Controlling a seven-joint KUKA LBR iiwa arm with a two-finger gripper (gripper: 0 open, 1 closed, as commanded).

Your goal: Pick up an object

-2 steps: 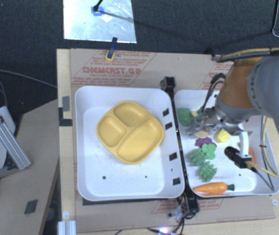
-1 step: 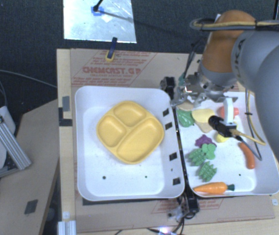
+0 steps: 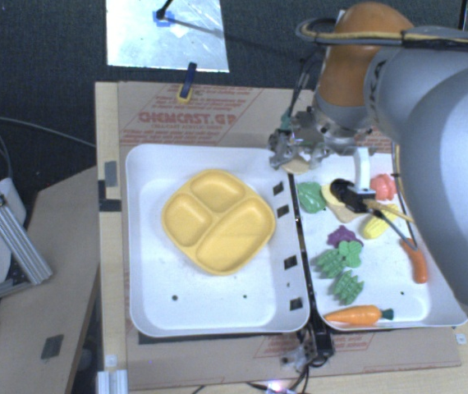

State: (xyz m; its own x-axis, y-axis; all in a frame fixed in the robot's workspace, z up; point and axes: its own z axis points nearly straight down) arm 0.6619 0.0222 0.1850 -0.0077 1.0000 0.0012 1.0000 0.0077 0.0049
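My gripper (image 3: 296, 153) hangs over the far left corner of the right bin (image 3: 439, 306), close to the wall between the two bins. A small tan shape (image 3: 300, 166) shows just under it; whether it is held is unclear. Toy foods lie in this bin: a green leafy piece (image 3: 309, 197), a purple piece (image 3: 342, 236), two dark green pieces (image 3: 337, 261) (image 3: 346, 286), a carrot (image 3: 357, 314), an orange sausage (image 3: 415, 263), a yellow piece (image 3: 373, 227) and a pink-red piece (image 3: 384, 186).
The left bin (image 3: 217, 310) holds a yellow divided plate (image 3: 218, 220). My grey arm covers the right side of the right bin. Beyond the bins lie a cardboard sheet (image 3: 193, 115) and a shiny square (image 3: 167, 23).
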